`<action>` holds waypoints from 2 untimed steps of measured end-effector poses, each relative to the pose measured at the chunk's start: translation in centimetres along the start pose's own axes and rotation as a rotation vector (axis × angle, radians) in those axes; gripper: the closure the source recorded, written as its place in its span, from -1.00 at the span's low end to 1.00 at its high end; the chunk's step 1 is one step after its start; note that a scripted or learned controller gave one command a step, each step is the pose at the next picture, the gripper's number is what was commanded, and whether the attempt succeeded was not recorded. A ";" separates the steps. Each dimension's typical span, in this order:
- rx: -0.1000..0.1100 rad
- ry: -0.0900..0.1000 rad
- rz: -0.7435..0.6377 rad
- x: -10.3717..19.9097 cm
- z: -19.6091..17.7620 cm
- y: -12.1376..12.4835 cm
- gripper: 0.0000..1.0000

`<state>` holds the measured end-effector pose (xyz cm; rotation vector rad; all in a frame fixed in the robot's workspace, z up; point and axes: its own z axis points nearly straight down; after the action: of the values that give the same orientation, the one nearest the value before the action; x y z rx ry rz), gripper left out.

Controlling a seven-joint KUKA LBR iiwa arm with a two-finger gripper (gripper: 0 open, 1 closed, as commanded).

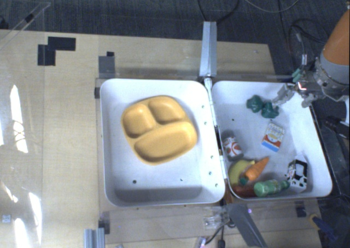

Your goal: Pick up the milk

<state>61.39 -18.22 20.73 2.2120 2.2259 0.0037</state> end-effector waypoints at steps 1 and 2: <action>0.001 -0.001 0.109 -2.3 4.2 -6.5 -1.00; 0.001 0.000 0.033 -1.0 6.1 -12.0 -1.00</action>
<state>49.41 -19.33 14.62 2.2487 2.1900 0.0033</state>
